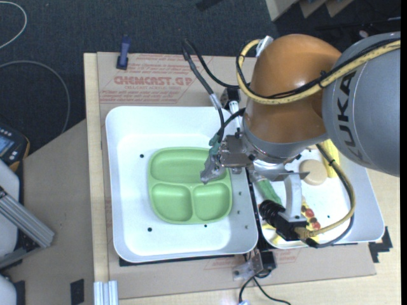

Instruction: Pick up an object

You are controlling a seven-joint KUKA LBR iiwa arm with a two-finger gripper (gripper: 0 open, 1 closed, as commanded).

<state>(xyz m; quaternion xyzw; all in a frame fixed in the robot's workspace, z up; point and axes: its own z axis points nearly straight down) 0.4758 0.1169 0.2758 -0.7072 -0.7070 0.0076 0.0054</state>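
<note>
Gripper (pixel 212 168) is hovering at the smooth green three-compartment plastic tray's (pixel 184 192) 2 o'clock rim — jaw state, can't tell — glossy white bin (pixel 127 189) underneath.

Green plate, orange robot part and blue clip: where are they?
green plate (pixel 184 192): camera view, on its left lower compartment.
orange band (pixel 289 81): camera view, on the top of the dome.
blue clip (pixel 123 53): camera view, on its middle, at the board's top edge.

Open floor around green tray (pixel 184 189).
</note>
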